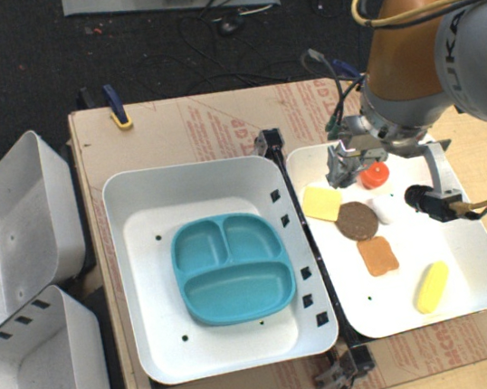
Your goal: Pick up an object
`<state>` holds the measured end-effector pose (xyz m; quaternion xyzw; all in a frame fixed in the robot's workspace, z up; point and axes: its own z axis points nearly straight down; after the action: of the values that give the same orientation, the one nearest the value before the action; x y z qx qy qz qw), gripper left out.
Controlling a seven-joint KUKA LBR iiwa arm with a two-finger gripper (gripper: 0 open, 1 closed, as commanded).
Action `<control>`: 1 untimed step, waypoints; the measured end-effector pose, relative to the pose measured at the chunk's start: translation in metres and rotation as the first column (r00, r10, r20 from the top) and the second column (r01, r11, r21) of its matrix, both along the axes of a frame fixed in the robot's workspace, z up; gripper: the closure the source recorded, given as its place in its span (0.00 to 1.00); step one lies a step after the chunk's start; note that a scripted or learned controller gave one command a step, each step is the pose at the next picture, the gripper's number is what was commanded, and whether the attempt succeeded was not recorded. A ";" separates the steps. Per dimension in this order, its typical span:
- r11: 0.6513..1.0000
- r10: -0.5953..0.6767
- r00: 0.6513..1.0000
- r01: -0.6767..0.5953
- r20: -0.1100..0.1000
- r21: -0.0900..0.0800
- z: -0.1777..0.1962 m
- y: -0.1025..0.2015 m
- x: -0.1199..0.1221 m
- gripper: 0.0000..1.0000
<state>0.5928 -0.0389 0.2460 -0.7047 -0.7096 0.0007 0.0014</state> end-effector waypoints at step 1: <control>1.000 0.001 1.000 -0.001 -0.001 0.001 -0.009 0.056 -0.028 1.00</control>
<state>0.5647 0.0171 0.2367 -0.7042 -0.7100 0.0007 0.0021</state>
